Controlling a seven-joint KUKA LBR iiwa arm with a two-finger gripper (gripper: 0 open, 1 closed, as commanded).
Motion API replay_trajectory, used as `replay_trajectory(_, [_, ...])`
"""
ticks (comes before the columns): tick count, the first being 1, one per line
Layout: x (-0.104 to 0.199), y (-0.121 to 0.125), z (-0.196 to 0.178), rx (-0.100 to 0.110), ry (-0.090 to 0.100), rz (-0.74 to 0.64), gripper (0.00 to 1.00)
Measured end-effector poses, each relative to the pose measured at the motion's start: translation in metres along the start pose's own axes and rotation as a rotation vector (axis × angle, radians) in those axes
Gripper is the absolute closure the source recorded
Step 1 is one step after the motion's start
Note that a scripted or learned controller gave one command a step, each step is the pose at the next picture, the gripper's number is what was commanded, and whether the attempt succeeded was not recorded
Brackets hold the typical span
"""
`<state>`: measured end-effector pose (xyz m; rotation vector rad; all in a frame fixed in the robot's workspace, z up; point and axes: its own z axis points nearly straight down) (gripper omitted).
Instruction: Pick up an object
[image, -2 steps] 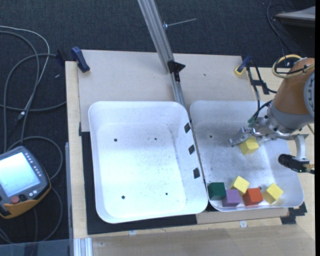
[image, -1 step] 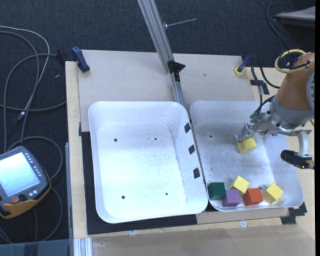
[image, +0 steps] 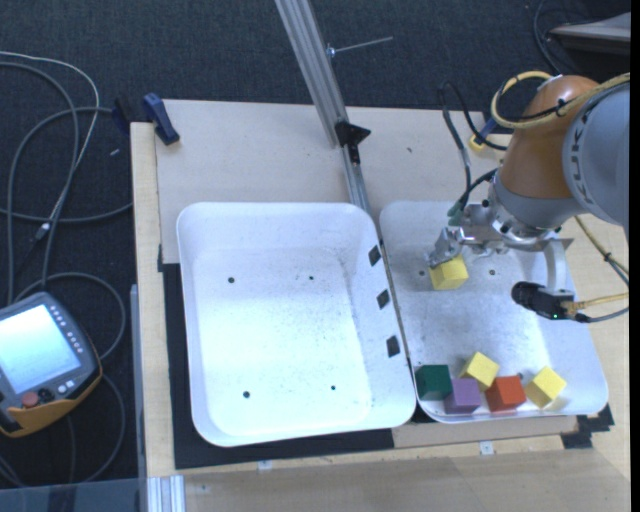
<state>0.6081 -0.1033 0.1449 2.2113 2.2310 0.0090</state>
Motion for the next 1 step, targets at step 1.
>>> replay_trajectory(1, [0.0878,0.0215,-0.0574,-0.002,0.000,-0.001,1.00])
